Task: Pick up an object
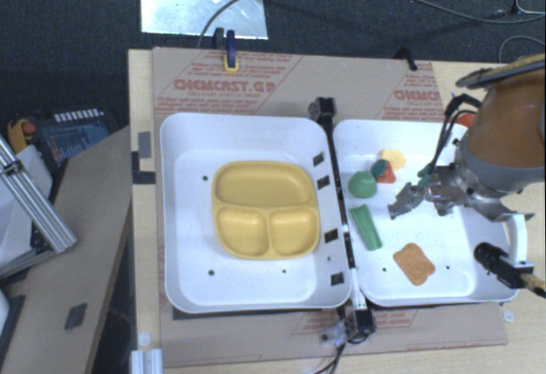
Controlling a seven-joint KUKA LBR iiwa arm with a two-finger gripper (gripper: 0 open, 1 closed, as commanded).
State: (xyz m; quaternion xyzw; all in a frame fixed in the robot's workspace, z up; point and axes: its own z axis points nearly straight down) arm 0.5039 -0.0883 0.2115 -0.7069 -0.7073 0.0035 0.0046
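The arm reaches in from the right over the right-hand bin (478, 274), its tool (408, 201) suspended above bare bin floor with nothing visible between its fingers; whether they are spread or closed cannot be told from this slant. The candidate objects lie in the same bin: a green rounded piece (363, 184) just beside a small red-and-green piece (383, 171), a pale yellow piece (392, 158) behind them, a green bar (367, 226) near the central divider, and a tan bread-like slice (414, 263) toward the front. The yellow compartment tray (263, 208) occupies the left bin (183, 219). Likely failure modes: a descent from this position would close on empty floor; the clustered pieces could be nudged apart; the flat slice offers little edge to pinch.
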